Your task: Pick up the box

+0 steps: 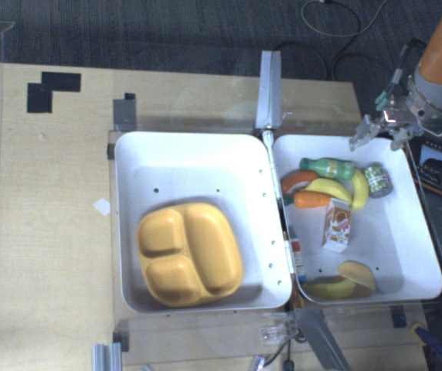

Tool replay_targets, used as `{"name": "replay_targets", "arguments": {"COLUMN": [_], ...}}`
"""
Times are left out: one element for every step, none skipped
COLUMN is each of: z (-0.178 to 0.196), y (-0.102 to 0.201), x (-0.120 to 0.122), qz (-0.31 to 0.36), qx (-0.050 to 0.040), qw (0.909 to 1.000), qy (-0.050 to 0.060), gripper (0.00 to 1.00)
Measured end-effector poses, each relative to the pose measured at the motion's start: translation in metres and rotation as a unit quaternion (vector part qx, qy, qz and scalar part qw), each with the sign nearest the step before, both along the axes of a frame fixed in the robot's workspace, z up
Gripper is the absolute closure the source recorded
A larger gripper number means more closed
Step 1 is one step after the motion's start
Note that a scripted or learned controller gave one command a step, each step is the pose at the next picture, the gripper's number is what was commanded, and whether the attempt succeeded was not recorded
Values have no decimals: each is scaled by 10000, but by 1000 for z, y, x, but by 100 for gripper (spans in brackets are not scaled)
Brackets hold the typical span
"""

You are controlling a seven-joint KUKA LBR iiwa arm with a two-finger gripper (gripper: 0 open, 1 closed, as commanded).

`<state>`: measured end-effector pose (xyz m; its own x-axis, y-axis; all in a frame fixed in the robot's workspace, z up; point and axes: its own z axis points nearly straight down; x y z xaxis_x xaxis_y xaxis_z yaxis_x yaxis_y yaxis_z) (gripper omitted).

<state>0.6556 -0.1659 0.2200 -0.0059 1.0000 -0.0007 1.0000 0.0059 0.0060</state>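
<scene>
Two white bins sit side by side on the surface, and the box (337, 226) we want lies in the right bin (406, 242), just below a banana (337, 190) and a carrot (312, 200). Our gripper (381, 132) hovers at that bin's upper rim, fingers spread and grasping nothing. We judge this the approach step: next, move over the box and descend.

Two white bins (128, 230), one yellow tray (190, 252), one box (337, 224), one bottle (328, 168), one can (376, 180) (bananas (343, 189) look like two).
</scene>
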Motion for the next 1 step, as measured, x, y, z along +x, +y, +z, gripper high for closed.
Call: {"name": "replay_targets", "arguments": {"z": [-101], "y": [2], "x": [23], "qz": [123], "qx": [-33], "qw": [9998], "qy": [-168], "gripper": [0]}}
